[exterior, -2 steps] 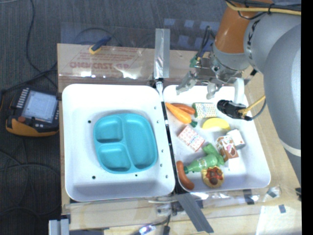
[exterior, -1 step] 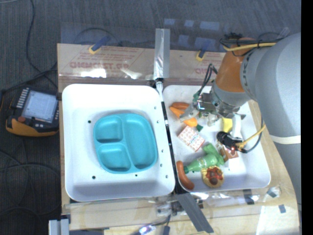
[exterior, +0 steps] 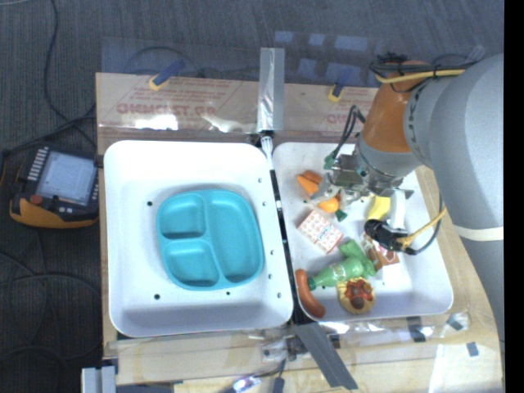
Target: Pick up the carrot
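You have the grey arm [exterior: 471, 137] filling the 3 o'clock side of the view, its orange band [exterior: 391, 121] bent down over the right bin [exterior: 434, 297]. The left bin [exterior: 123, 244] lies just beside it, their rims meeting along the centre line, and it holds a teal divided tray [exterior: 211, 237] with white floor showing all round it (the widest open room on the bench).

The right bin is crowded. The gripper [exterior: 348, 188] sits low over its 12 o'clock half, and whether it is open or closed you cannot tell, since the wrist body hides the tips. The carrot [exterior: 309, 182] lies at 9 o'clock of the gripper, close to the bin's inner rim, with a small orange piece [exterior: 328, 205] just beside it at 5 o'clock.

A patterned box [exterior: 320, 231] sits tilted near the bin's middle. At 6 o'clock of that, a green bottle-shaped toy [exterior: 345, 268] lies slantwise, with a sausage [exterior: 309, 293] against the inner rim and a round red-and-yellow toy [exterior: 358, 295] near the front wall. A yellow piece [exterior: 377, 207] rests under the wrist at 3 o'clock of the gripper.
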